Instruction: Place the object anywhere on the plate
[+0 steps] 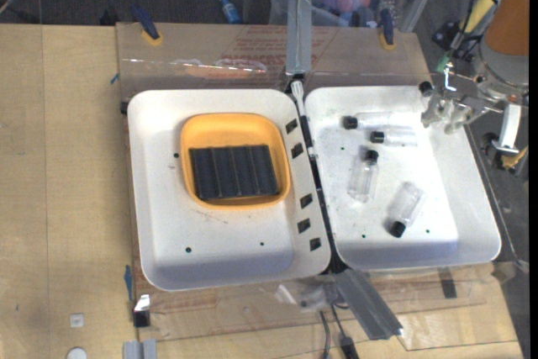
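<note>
Currently, the orange plate [235,159] is seen in the middle of the left bin [160,248], with a dark ribbed rectangular object [234,172] lying flat on it — fully within the plate's rim and slightly toward its near edge. To the right of the plate, across the divider between the bins, the right bin [471,231] is found to contain four small clear vials with black caps. One vial [363,122] lies farthest from the plate's near side, by the bin's back wall; a second [393,135] is placed just beside it, further right. A third [362,174] stands roughly level with the plate's centre, and a fourth [403,208] lies tilted further right and nearer the front. The gripper [445,115] is seen well to the right of the plate, above the right bin's back right corner — nothing is seen between its fingers, though how far apart they stand cannot be told.
</note>
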Robot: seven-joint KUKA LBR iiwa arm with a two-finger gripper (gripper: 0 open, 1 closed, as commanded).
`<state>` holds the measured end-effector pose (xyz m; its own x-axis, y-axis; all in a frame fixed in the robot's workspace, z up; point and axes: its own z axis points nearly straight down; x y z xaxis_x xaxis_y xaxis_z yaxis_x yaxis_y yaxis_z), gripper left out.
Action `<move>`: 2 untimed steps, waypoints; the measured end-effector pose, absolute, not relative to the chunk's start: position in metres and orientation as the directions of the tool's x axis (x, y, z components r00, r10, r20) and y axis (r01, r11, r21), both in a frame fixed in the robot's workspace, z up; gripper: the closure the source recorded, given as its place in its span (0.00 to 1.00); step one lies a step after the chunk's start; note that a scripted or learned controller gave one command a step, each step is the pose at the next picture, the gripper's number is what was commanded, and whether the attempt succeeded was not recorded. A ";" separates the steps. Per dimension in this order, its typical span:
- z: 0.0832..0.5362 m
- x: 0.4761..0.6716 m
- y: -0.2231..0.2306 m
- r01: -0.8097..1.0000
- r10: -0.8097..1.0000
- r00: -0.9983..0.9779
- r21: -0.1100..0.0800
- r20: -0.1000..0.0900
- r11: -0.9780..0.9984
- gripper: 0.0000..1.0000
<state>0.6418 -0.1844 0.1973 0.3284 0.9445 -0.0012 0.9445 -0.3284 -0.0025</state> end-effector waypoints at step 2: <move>0.254 0.668 -0.190 0.998 0.998 -0.066 0.004 -0.003 0.066 1.00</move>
<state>0.6678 -0.1896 0.2543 -0.0659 0.9978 -0.0028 0.9978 0.0659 0.0044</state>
